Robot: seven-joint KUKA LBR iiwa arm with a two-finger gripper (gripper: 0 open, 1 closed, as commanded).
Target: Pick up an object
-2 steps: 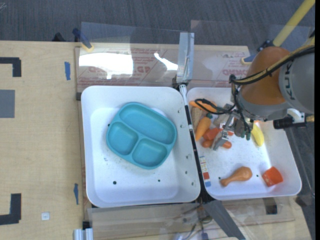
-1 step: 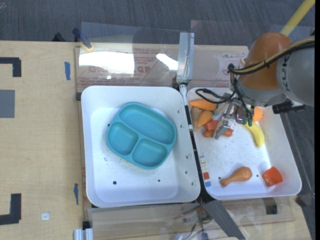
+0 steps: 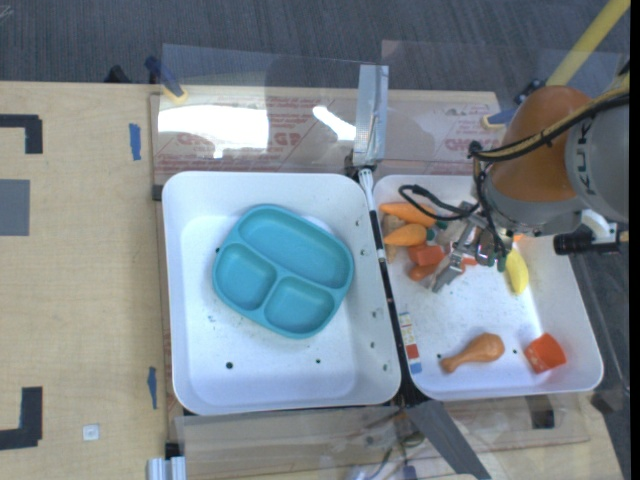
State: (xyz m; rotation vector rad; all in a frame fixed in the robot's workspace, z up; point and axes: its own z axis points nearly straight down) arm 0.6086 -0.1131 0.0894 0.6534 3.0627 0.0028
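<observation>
The arm was a thick grey thing, rounded and smooth, with a broad orange band swelling above the wrist. Black cables looped across that orange part and trailed off to its left. The claw was small, made of bare silvery metal, with dark fittings clustered where it met the wrist.

Toy chicken drumstick, tan, flat near the right bin's front, apart from the red block.
</observation>
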